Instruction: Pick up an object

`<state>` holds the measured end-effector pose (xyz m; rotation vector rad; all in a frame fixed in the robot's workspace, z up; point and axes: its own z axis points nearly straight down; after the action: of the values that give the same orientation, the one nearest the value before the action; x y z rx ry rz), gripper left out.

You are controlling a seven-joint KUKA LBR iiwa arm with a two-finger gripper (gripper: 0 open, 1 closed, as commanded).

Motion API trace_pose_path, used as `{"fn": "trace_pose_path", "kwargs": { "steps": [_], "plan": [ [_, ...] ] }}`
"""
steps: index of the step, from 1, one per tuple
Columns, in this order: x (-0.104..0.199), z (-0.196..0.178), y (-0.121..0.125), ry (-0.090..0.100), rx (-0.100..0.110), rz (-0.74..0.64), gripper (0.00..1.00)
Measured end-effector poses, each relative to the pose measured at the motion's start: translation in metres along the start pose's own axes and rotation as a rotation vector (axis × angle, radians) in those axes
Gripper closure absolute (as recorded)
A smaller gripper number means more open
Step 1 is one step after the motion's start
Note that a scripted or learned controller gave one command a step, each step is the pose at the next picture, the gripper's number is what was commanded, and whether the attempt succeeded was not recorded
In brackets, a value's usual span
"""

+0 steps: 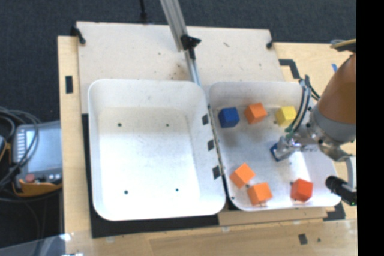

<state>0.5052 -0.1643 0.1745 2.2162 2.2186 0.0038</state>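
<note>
Where the metal hand [283, 150] dips, grip unreadable, matte cubes, blue block [228, 117], smooth white bin [240, 204]

Two bins are sitting side by side on the tabletop [69, 129]: the left bin [96, 99] and the right bin [240, 204]. In the right bin, three blocks are lying in a row along the far side [228, 117], [256, 112], [285, 114]. Three more are lying near the front edge [243, 175], [260, 193], [302, 190]. The gripper [281, 151] is hanging over the bin's right middle, between the rows.
</note>
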Motion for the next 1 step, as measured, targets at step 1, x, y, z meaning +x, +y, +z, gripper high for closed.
{"fn": "trace_pose_path", "kwargs": {
  "steps": [1],
  "plan": [
    [-0.0015, -0.0470, 0.0024, 0.000, -0.002, -0.003, 1.00]
  ]
}}
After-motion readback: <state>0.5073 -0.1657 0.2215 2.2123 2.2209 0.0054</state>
